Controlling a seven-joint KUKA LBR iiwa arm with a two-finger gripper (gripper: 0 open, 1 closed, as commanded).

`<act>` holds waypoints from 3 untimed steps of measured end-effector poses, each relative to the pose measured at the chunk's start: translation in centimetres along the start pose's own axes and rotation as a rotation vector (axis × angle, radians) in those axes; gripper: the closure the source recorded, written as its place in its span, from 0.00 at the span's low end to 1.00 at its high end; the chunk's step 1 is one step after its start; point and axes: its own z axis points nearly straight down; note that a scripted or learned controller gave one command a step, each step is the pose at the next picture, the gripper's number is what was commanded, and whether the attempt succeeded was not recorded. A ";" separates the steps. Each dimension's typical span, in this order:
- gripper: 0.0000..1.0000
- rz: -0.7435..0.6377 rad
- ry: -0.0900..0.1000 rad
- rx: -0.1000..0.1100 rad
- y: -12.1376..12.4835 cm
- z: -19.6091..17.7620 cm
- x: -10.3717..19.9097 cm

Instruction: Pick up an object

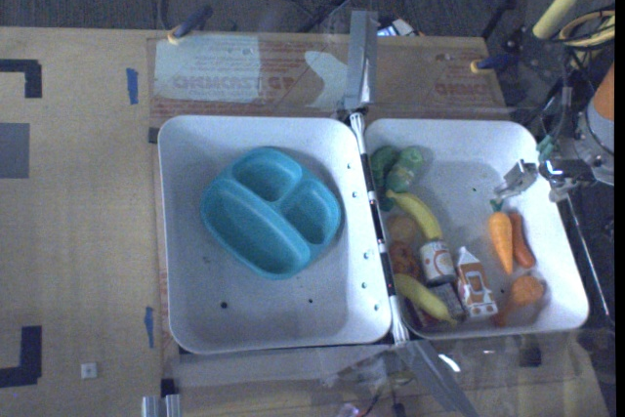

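Over the right bin's far right edge, the end effector is hanging, and I cannot tell its state. Below it, an orange carrot is lying near bananas. A blue plate is sitting in the left bin.

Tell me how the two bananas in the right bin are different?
The upper banana lies out in the open, beside the green vegetable; the lower banana is tucked among the can and the small carton. The upper one's curve bulges toward the top right; the lower one's sags toward the bin's near wall. Both are yellow, curved, and slant the same way in the right bin.
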 end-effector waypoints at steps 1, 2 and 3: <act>0.00 -0.047 0.003 -0.006 -3.5 10.3 0.1; 1.00 -0.043 0.002 -0.002 -3.5 9.6 -0.1; 1.00 0.116 -0.002 -0.001 -1.8 -1.7 5.6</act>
